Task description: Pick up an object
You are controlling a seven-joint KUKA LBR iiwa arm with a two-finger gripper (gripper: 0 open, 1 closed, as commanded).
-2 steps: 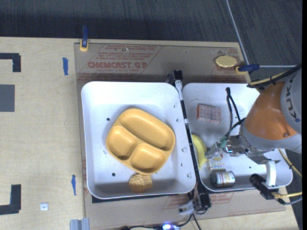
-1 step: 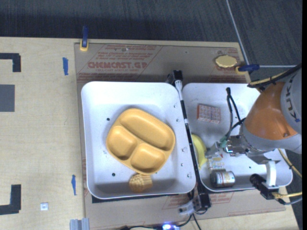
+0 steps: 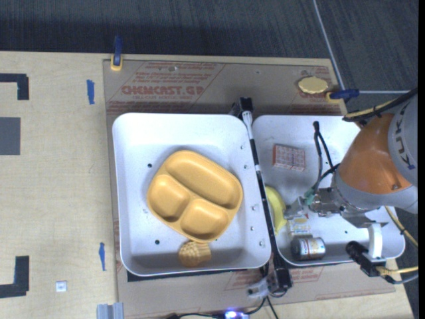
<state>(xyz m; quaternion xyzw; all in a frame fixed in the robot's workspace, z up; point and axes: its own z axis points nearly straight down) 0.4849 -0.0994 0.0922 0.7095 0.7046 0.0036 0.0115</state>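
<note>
1. Bench (image 3: 53,198): light wood surface bearing two shallow white bins side by side.
2. Left bin (image 3: 133,138): holds a yellow sectioned tray (image 3: 194,193), tilted, near the bin's middle. A small tan ridged object (image 3: 194,252) lies just beside the tray's near edge, close to the bin's front wall.
3. Right bin (image 3: 332,128): holds four items, listed below.
4. Arm (image 3: 375,161): grey with an orange band, reaching in from the right over the right bin. The gripper (image 3: 307,205) sits low near the bin's left half. Whether its fingers are open or closed cannot be told, and nothing is seen held between them.
5. Yellow banana-shaped object (image 3: 275,208): against the right bin's left wall, just beside the gripper.
6. Small can (image 3: 309,247): lying on its side near the front wall.
7. Patterned card (image 3: 289,156): flat, toward the bin's rear.
8. Small labelled item (image 3: 299,228): between gripper and can; too small to identify.
</note>
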